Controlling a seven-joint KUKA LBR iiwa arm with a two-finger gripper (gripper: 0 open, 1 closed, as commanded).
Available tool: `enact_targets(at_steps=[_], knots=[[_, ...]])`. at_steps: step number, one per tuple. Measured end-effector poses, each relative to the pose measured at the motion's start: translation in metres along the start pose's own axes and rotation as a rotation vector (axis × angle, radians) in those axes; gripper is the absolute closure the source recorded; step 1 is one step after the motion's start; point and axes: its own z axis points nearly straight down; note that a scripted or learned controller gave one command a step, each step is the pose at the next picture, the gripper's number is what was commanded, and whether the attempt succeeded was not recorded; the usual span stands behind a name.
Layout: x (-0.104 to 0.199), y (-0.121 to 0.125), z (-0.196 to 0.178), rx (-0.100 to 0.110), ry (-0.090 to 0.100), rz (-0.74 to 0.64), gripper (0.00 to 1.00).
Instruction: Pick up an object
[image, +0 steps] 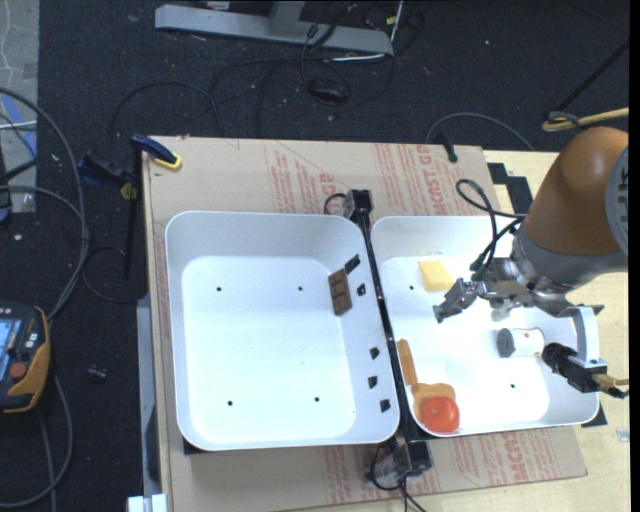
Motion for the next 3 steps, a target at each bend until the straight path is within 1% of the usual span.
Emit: enact_targets(at_steps=[1, 3], knots=[[0.000, 0.001, -0.002, -0.005, 0.000, -0.001, 0.00], [-0.007, -0.007, 0.085, -0.001, 0.000, 0.000, 0.00]])
